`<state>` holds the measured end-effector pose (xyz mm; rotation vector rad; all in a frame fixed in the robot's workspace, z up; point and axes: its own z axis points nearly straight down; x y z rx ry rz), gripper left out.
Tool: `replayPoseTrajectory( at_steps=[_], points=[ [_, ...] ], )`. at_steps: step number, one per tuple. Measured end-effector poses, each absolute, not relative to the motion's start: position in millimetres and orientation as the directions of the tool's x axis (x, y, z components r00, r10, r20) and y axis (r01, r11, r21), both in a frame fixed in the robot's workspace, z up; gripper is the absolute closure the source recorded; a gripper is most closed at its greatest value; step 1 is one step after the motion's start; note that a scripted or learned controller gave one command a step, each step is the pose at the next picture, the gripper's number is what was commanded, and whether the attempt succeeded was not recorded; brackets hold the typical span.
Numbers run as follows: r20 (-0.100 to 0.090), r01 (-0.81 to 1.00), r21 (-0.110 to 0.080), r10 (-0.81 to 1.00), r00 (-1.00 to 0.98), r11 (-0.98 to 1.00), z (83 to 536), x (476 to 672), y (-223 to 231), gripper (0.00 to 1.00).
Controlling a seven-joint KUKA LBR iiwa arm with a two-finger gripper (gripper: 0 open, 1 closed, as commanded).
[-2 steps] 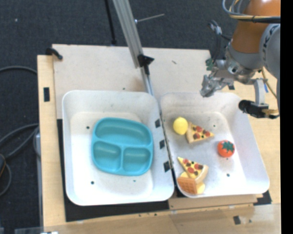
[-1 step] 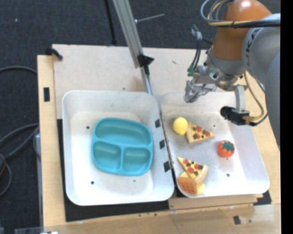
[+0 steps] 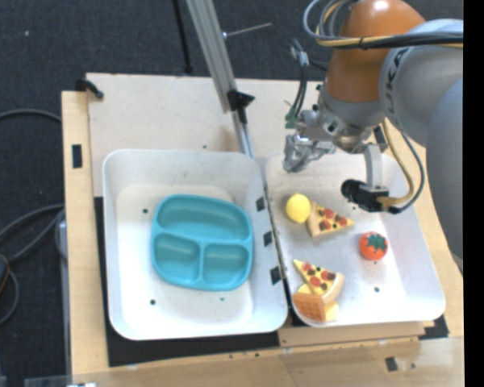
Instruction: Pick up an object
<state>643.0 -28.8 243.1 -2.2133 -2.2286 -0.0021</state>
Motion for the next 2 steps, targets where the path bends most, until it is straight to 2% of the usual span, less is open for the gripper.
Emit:
replayPoseTrajectory(
  at_steps=[1,2],
  points=[
    [0.001,1.0,-0.001,1.0,-0.007,0.007,232,633.9,23,1.0],
    [0.002,1.0,0.002,1.0,-0.009,0.009,249,631.4,79,1.0]
  ],
)
